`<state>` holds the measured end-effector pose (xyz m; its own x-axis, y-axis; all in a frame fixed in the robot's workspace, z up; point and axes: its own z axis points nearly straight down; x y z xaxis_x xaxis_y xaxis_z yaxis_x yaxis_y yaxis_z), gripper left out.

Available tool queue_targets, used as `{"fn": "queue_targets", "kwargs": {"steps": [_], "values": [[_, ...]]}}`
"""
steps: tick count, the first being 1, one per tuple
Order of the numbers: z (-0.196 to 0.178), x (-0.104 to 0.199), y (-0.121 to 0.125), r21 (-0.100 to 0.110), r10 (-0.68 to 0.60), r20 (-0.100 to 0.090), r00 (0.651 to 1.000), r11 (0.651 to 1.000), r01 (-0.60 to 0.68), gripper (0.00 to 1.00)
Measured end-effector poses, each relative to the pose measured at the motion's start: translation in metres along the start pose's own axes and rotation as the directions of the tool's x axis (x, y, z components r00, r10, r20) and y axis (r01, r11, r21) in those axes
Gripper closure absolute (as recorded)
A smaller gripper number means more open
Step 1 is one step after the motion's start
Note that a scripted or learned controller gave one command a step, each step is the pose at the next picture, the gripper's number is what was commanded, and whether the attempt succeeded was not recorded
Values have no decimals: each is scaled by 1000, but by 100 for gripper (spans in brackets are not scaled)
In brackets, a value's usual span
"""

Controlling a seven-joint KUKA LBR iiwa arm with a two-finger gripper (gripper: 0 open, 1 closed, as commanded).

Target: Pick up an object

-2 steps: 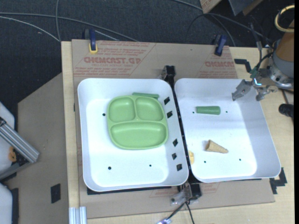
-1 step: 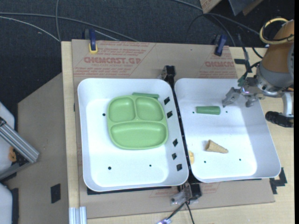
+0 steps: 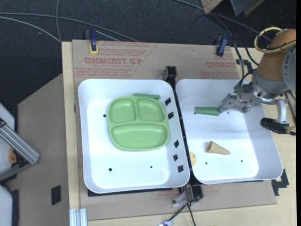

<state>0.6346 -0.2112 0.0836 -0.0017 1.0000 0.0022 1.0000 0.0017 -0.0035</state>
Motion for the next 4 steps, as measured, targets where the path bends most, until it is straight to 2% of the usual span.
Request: {"fn": "queue_targets", "kwargs": {"steps": [1, 3, 4], "values": [[-14, 0, 1, -5, -1, 2, 1000, 1000, 1, 100], [-127, 2, 14, -12, 0, 5, 1000, 1000, 0, 100], [-138, 51, 18, -6, -4, 1, 1000, 1000, 4, 100]]}}
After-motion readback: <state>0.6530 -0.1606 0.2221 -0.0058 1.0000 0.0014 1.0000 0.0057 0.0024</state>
